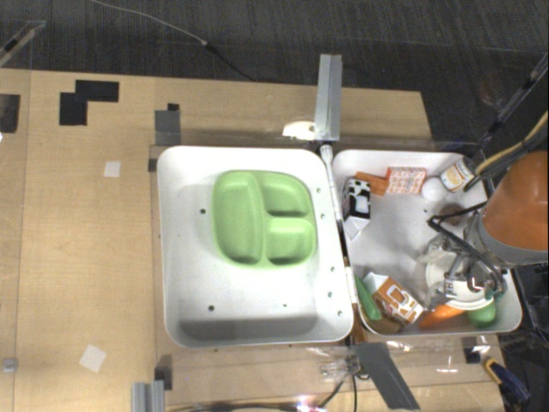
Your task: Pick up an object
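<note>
Green divided tray (262,217) sits alone in the left bin (184,256), out of play, while the clutter crowds the right bin (390,221): a patterned packet (405,179), a brown carton (396,302), an orange piece (442,313). From the camera view, the gripper (459,283) hangs low over that front corner, presumably hunting a pick; cables hide its state, so I cannot tell what, if anything, it has.

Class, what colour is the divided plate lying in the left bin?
Light green; the three-compartment divided plastic plate shows clearly in the camera view.
</note>
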Available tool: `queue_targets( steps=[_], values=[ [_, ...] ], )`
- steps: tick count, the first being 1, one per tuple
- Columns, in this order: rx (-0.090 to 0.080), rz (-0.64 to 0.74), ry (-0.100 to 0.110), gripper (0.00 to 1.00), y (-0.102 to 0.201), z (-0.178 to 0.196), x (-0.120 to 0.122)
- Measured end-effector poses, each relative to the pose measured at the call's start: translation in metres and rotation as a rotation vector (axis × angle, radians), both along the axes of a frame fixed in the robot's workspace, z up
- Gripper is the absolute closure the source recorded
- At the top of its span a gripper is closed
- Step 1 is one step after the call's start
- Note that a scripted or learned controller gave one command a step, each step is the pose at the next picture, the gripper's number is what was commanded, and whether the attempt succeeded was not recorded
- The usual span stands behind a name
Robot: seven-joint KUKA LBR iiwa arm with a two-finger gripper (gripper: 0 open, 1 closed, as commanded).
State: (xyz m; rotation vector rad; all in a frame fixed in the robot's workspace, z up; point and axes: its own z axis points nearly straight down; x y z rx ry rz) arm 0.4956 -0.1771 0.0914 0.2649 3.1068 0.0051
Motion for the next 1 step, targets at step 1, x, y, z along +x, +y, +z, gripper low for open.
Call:
queue_targets(
  steps=[1],
  values=[
    [-0.003,0.228,-0.002,0.00,-0.0207,0.0002,0.0009]
  ],
)
